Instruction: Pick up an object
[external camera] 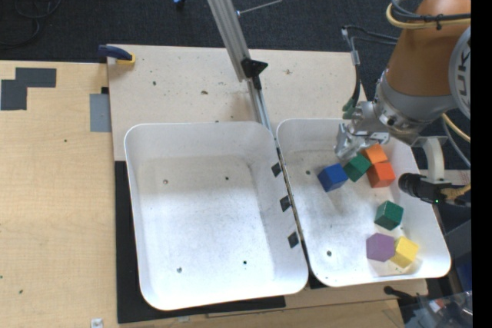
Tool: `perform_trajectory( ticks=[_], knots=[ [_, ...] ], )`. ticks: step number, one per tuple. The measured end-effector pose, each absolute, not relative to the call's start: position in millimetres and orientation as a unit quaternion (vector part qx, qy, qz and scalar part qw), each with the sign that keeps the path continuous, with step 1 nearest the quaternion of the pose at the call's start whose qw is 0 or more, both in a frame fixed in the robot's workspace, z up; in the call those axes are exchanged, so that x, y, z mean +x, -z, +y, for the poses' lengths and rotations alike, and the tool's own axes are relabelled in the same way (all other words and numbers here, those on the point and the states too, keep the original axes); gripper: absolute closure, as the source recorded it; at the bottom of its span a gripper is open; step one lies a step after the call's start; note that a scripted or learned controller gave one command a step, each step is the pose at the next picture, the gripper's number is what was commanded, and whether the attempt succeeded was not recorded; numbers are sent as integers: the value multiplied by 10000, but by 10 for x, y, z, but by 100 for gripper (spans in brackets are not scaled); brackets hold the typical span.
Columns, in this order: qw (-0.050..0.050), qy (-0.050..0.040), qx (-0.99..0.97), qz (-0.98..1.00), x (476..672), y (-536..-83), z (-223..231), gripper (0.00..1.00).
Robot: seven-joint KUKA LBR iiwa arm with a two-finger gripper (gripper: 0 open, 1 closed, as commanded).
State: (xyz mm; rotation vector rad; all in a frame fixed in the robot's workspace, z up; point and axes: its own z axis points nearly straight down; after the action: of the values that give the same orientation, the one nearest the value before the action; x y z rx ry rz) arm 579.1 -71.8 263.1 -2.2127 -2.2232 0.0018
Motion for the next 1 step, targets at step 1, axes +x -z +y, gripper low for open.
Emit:
perform_trajectory(
  ticks=[1],
  knots=[
    [30, -13, -7058, -7084, 5658, -2447, -264, 100]
  ],
)
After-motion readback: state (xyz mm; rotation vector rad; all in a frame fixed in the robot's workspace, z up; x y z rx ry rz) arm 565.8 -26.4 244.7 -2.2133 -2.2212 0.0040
